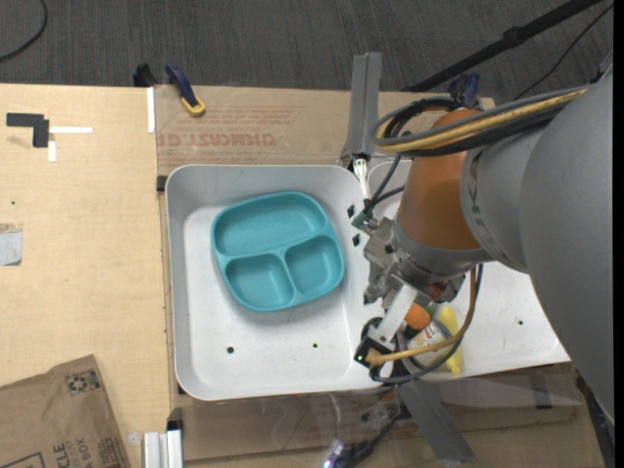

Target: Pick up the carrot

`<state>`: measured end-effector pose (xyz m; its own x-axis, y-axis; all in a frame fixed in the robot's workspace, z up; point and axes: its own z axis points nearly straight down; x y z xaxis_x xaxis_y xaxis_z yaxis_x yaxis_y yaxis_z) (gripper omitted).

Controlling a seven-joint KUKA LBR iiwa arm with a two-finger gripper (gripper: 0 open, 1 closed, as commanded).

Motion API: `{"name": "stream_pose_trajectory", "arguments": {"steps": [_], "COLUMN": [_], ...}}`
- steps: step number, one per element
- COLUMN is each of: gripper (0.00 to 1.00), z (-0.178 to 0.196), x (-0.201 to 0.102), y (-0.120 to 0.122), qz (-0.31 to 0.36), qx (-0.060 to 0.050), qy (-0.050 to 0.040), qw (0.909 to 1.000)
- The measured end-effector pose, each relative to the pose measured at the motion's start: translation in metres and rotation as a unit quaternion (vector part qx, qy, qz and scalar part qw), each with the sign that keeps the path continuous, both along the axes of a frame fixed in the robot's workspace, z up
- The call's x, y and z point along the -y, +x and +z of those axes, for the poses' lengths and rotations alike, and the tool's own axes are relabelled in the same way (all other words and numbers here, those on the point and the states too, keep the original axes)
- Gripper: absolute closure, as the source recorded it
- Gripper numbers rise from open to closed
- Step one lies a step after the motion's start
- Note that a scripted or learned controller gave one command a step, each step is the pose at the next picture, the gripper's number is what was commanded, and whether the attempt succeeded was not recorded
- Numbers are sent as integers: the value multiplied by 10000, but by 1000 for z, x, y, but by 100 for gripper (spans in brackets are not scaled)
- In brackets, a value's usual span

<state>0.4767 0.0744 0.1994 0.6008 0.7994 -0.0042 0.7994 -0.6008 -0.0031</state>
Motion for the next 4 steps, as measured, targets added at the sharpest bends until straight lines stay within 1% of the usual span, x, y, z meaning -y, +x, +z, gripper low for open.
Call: {"name": "stream_pose_trajectory", "arguments": {"steps": [1,2,3,4], "gripper": [100,100,100,100], "z": [-3,-9,58,12], "x": [-9,14,-35,-13], "y": [0,0,1,0], "qz": [-543,890,714,609], "qx": [-3,-5,5,-6], "qy": [-4,5,-2,-2], "qw": [9985,9960,9974,9981]}}
